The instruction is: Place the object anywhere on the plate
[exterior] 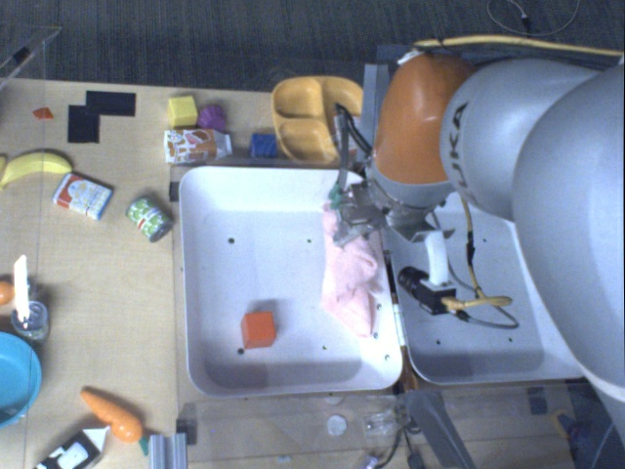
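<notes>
The gripper (344, 211) hangs over the left bin (210, 262) with a pink cloth (352, 277) dangling from it, apparently pinched between its fingers at the top edge. The limp cloth could slip free or snag the bin wall, since the grip looks slight. The arm (508, 135) reads "KUKA"; the small carton (82, 195) has illegible print.

— Where did things lie in the left bin (210, 262)?

— A cube (259, 329) sat near its front edge; a cloth (353, 277) lay along its right edge, under the arm (508, 164).

— And outside it?

— On the bench (98, 291), a can (148, 217) and a carton (82, 195) lay left of the bin — a carrot (113, 415) near the front-left corner.
</notes>
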Robot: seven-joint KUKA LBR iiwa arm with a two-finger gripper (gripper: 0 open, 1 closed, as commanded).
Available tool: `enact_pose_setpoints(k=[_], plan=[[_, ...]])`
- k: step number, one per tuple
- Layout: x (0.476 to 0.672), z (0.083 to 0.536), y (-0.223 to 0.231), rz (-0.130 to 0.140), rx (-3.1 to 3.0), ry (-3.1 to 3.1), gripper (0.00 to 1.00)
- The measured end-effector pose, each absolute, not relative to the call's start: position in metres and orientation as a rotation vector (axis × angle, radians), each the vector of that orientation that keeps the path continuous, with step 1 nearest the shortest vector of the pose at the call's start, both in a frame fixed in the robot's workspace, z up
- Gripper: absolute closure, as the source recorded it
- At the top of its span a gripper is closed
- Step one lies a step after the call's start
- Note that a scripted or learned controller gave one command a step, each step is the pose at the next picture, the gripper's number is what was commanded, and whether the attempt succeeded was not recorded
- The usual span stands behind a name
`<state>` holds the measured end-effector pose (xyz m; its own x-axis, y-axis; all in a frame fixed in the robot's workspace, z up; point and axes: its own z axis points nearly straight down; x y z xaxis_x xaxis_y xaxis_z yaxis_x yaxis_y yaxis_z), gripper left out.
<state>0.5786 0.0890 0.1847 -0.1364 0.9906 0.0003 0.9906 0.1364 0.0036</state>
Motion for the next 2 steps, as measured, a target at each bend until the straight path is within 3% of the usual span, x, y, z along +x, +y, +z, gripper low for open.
enact_pose_setpoints(k=[1,2], plan=[[0.621,0.184,0.045,0.003,2.225,2.216,1.00],[0.573,0.194,0.108,0.005,2.344,2.091,1.00]])
